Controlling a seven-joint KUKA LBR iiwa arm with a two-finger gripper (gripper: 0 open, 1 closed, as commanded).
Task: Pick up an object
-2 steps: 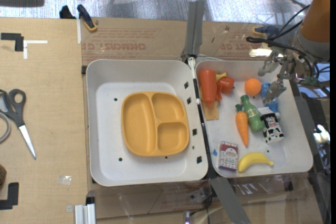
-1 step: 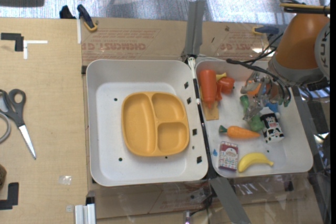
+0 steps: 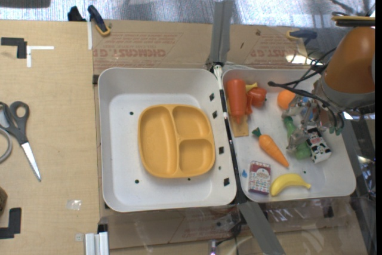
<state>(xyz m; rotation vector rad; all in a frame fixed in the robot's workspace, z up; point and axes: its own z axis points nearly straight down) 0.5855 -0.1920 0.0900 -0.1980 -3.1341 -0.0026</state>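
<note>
The right bin (image 3: 340,185) holds several toy items. A carrot (image 3: 272,149) lies in its middle, a banana (image 3: 289,183) near the front and a small red-and-white box (image 3: 259,178) beside it. At the back are a red cylinder (image 3: 236,97), a red pepper (image 3: 257,96) and an orange (image 3: 286,98). My gripper (image 3: 300,131) hangs low over the right side of this bin, above a green item (image 3: 301,150) and next to a black-and-white cow toy (image 3: 319,149). The wrist hides what lies directly beneath it.
The left bin (image 3: 113,146) carries a yellow divided plate (image 3: 176,140). Scissors (image 3: 22,134) lie on the bench at the far left. The arm's orange band (image 3: 353,60) looms over the right bin's back right corner. Cardboard (image 3: 149,45) runs behind both bins.
</note>
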